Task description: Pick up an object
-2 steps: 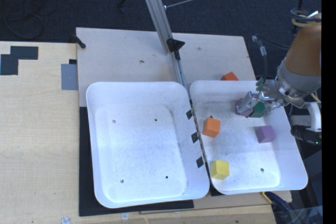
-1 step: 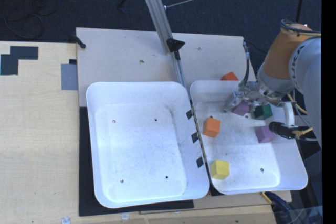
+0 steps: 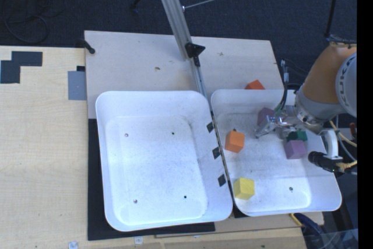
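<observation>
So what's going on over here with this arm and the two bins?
The robot arm reaches into the right bin, its gripper low among the blocks by a purple block and a green one. Nothing is visibly lifted yet. An orange block and a yellow block lie nearer the left bin.

The arm point(image 3: 341, 81) is rounded and grey, with a broad orange band above the wrist; the gripper point(image 3: 269, 125) is bare silvery metal; black and yellow cables trail beside it.
</observation>
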`<control>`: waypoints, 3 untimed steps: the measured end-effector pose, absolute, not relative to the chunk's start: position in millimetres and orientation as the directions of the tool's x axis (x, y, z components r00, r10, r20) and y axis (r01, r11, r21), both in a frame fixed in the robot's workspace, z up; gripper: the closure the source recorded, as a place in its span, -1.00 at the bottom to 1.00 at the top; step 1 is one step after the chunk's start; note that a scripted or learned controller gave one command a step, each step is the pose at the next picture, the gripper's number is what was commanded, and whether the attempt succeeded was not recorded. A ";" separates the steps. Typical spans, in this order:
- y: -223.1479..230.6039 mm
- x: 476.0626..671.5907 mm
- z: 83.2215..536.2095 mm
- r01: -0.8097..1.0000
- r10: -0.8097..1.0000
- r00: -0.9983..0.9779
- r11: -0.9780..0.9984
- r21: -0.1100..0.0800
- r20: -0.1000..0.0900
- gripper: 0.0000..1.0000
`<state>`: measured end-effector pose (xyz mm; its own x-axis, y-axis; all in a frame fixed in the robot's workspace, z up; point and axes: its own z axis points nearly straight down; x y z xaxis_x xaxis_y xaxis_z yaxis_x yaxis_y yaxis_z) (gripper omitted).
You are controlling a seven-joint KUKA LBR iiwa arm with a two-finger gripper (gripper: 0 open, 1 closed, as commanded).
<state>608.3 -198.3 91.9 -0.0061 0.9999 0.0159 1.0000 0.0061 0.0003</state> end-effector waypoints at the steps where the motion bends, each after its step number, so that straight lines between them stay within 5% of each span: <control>1: -188.1 663.4 91.2 1.000 1.000 -0.005 0.005 0.003 0.001 -1.00; 2: -189.3 661.2 100.8 1.000 1.000 -0.006 0.006 -0.002 0.000 1.00; 3: -141.0 602.7 95.7 1.000 1.000 0.000 0.000 0.008 -0.003 1.00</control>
<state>602.7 -141.0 95.7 0.0004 1.0000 -0.0034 1.0000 -0.0003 0.0083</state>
